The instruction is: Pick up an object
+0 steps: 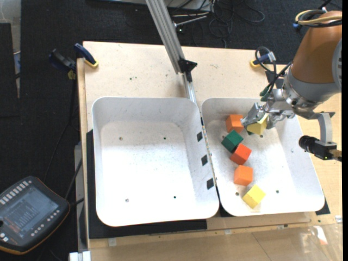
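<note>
Yellow block [258, 125] sits gripped between the end effector [254, 120] fingers.

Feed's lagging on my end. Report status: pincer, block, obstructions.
Pincer over right bin, shut on yellow block. Orange block beside it, green block just below. Nothing blocking a lift.

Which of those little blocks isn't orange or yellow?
The green block, alone in its colour, lying in the right bin between two orange ones.
</note>
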Tool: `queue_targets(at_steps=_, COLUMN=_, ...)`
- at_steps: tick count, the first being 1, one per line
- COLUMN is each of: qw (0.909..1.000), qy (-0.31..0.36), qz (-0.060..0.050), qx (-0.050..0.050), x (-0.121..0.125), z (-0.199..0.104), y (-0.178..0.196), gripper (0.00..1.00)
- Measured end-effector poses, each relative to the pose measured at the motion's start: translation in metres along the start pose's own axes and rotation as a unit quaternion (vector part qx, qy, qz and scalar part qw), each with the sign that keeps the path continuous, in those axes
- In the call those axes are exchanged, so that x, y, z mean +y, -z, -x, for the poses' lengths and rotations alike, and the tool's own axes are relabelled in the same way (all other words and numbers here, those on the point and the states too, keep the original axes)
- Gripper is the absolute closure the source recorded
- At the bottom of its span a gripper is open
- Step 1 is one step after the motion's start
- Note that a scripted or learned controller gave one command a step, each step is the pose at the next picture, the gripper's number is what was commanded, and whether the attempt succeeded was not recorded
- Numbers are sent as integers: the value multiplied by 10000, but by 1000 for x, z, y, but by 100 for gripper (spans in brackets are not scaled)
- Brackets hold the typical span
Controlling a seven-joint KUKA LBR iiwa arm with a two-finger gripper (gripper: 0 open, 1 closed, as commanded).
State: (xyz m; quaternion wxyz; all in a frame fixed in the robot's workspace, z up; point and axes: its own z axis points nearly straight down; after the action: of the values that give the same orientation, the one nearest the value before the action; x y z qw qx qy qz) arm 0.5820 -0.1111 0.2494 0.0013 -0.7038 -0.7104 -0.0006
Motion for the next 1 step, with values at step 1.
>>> queue_targets(at_steps=1, qw=10000, qy=2, qz=-3, qx=-1, x=5, z=-63, y=-9, gripper=100)
